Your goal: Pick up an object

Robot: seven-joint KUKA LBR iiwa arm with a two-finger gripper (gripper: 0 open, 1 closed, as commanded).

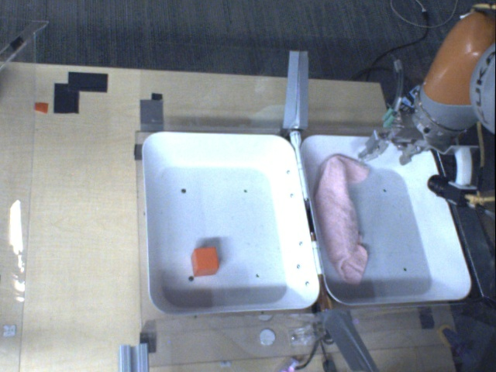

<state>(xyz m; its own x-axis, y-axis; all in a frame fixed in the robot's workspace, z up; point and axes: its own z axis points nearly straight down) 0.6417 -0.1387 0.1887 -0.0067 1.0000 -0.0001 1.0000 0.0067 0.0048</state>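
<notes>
1. Pink folded cloth (342,214), soft and rolled into a long lump, lies in the right shallow white bin (418,277), along that bin's left wall, running from near the far edge down toward the near edge.
2. Its far end is broad and rumpled; its near end narrows to a rounded knob, and a fold line runs down its length.
3. The grey arm with the orange band (457,60) comes in from the right and bends down over the far right corner of the right bin.
4. The two-finger gripper (391,147) hangs above the far edge of that bin, just beside the cloth's upper end and to its right.
5. Its two metal fingers (372,147) are spread apart, pointing down and leftward, and nothing sits between them.
6. The nearer fingertip is close to the cloth's top corner; whether it touches the fabric I cannot tell.
7. A small orange cube (205,261) rests in the left shallow white bin (225,149), near its front left part, well apart from the gripper.
8. Both bins sit side by side on the pale wooden bench (77,231), split by a grey metal divider rail (295,91).
</notes>
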